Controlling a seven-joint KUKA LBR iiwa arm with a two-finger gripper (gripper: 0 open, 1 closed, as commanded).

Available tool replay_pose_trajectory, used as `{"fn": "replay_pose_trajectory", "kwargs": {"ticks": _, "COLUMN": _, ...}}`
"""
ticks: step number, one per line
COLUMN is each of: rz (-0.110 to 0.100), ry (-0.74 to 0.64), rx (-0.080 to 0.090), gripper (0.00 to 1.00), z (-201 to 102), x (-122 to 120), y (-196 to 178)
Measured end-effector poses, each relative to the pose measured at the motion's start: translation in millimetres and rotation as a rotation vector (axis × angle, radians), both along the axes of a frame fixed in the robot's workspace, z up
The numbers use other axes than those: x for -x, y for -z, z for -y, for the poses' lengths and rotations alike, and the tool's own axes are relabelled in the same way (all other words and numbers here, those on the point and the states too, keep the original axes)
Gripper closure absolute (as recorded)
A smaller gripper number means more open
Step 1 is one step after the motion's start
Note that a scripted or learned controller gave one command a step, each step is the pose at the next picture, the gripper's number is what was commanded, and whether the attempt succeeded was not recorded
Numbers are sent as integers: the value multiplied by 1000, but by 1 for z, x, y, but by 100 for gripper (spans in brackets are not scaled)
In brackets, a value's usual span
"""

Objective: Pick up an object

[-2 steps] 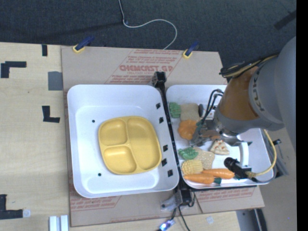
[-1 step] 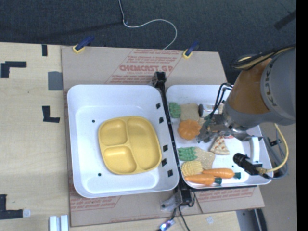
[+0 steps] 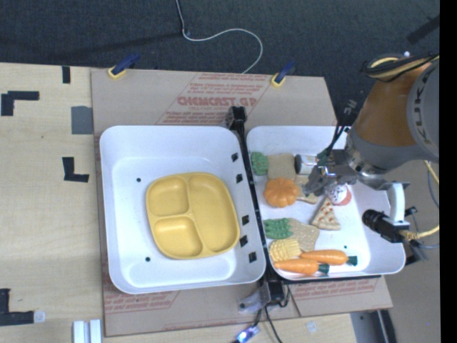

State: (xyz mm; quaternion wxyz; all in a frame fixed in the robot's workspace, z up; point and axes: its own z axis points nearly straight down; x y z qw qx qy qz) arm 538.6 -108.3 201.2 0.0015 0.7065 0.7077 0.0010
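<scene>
Dark carpet fills the top of the frame, with a thin white cable (image 3: 221, 34) looping across it, and below lies a pale wooden bench carrying a brown cardboard sheet (image 3: 207, 98) printed in red and clamped at its upper corners.

On that sheet, seen from the overhead camera, two shallow white plastic bins sit side by side. The left bin (image 3: 121, 156), at centre frame, holds a yellow three-compartment plastic plate (image 3: 191, 215) lying flat. The right bin (image 3: 382, 263) holds a cluster of toy foods: a round orange pumpkin-like piece (image 3: 280, 192) near its left wall, a small green leafy piece (image 3: 259, 163) above it, a tan triangular pizza-slice piece (image 3: 328, 216) right of centre, another green piece (image 3: 278, 227), a yellow corn cob (image 3: 284, 249) and an orange carrot (image 3: 314, 259) along the lower edge.

From the right of the frame the grey arm with its orange band (image 3: 389, 113) reaches over the right bin, and the two-finger gripper (image 3: 319, 178) sits low among the foods, just right of the pumpkin piece and above the pizza slice. Whether the claw is released or clenched cannot be told; it is too dark and cluttered there.

As a judgement, the pick is not done: every toy appears to rest in the bin, none lifted, so the grasp and the raise are left.
</scene>
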Motion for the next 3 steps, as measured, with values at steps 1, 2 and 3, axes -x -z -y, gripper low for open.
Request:
{"fn": "replay_pose_trajectory", "kwargs": {"ticks": 1, "rz": -2, "ry": 0, "rx": -1, "gripper": 100, "z": -1, "x": 0, "y": -24}}
{"fn": "replay_pose_trajectory", "kwargs": {"ticks": 2, "rz": -7, "ry": -4, "rx": -2, "gripper": 100, "z": -53, "x": 6, "y": -17}}
{"fn": "replay_pose_trajectory", "kwargs": {"ticks": 3, "rz": -8, "ry": -1, "rx": -1, "gripper": 100, "z": -74, "x": 22, "y": -15}}
